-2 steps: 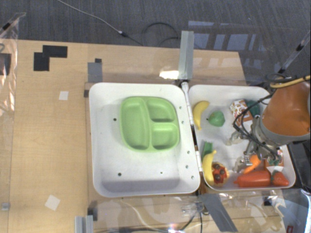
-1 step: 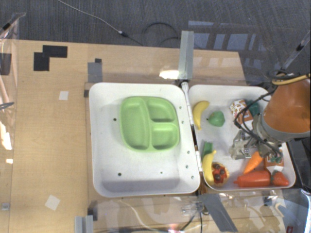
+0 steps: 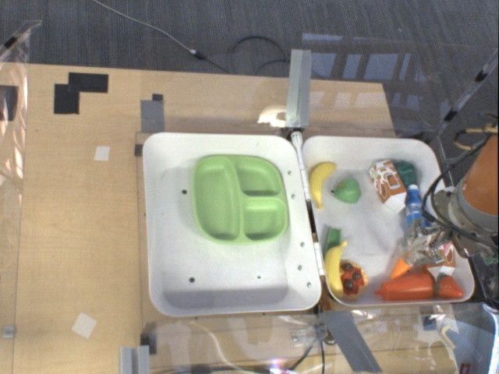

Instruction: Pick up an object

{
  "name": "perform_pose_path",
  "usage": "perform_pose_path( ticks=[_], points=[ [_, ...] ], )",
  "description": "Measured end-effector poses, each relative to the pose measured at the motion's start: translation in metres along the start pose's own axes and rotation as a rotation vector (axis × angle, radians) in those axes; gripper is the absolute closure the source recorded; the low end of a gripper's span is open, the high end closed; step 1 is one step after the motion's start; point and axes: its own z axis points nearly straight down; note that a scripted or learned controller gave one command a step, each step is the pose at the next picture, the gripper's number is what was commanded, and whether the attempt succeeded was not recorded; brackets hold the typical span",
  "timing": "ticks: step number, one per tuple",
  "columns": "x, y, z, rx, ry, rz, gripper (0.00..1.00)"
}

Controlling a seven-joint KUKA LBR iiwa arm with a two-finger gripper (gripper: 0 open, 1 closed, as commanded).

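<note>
The right bin holds several toy foods. A yellow banana and a green pear lie at its back left. A brown and white carton lies at the back, with a blue bottle beside it. A second banana and a red berry piece lie at the front left. An orange carrot lies along the front wall. My gripper reaches in from the right and hangs low over the clutter between the bottle and the carrot.
The left bin holds a green divided plate. A metal post stands behind the wall between the bins. The arm's orange band sits over the right bin's right rim.
</note>
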Motion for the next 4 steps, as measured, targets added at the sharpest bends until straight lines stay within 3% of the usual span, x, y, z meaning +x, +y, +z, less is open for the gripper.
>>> perform_pose_path(
  ticks=[1, 2, 3, 4],
  points=[
    [-0.001, 0.002, 0.001, -0.002, 0.0, -0.003, 0.0],
    [-0.088, 0.007, 0.045, 0.0, -0.006, -0.149, 0.0],
    [-0.181, -0.009, 0.045, 0.0, -0.007, -0.476, 0.0],
    [-0.184, -0.015, 0.045, -0.001, -0.008, -0.432, 0.0]
  ],
)
